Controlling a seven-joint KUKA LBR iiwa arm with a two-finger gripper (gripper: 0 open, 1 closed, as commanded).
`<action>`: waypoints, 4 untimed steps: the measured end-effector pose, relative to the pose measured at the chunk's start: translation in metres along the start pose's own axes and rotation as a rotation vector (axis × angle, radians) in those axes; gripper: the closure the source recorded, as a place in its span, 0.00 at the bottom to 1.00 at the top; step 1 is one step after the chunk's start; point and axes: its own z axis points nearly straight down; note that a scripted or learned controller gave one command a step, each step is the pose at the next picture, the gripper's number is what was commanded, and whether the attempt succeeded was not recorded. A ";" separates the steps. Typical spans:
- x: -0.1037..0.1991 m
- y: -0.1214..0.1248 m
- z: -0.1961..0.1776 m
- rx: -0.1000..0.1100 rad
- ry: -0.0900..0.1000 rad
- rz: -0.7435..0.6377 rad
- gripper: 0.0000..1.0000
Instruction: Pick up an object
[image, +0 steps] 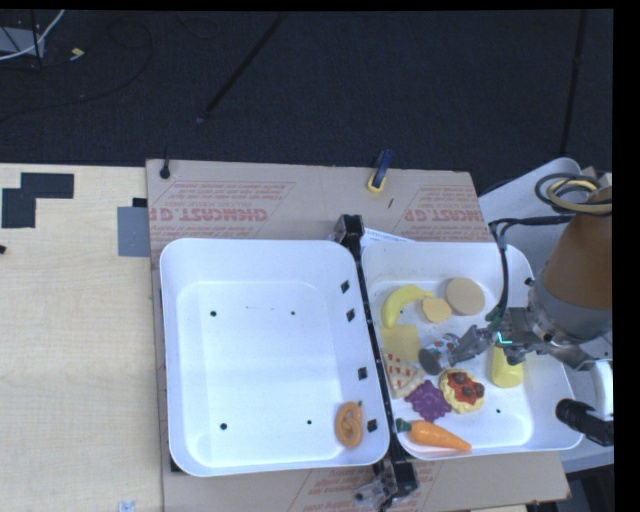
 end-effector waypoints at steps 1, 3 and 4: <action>0.056 0.021 0.101 -0.008 -0.001 0.000 0.00; 0.043 0.151 0.097 -0.004 0.000 -0.004 0.00; 0.099 0.098 -0.005 -0.005 0.003 -0.006 0.00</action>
